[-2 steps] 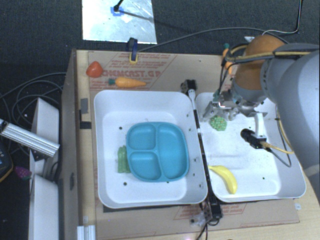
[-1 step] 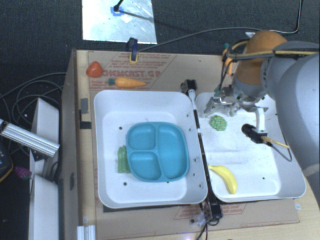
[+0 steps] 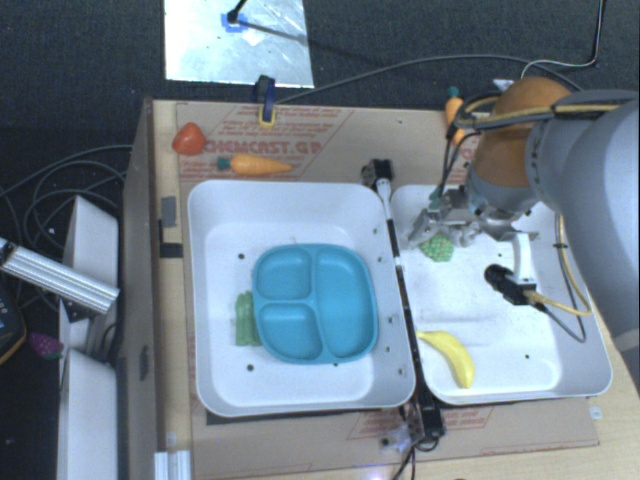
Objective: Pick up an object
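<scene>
My gripper (image 3: 442,226) hangs low over the far left corner of the right bin (image 3: 560,368), on the grey arm with its orange band (image 3: 520,128) reaching in from the right. A small green leafy object (image 3: 438,250) lies directly under the gripper's tip, partly covered by it; whether they touch I cannot tell. A yellow banana (image 3: 449,356) lies near the front left of the same bin. In the left bin (image 3: 215,218) sits a blue divided plate (image 3: 315,302), with a green piece (image 3: 244,319) lying against its left edge.
An orange carrot (image 3: 256,165) and a red tomato-like piece (image 3: 188,139) lie on the cardboard behind the left bin. A black connector with a yellow cable (image 3: 508,282) hangs from the arm over the right bin. A rail (image 3: 396,268) divides the bins.
</scene>
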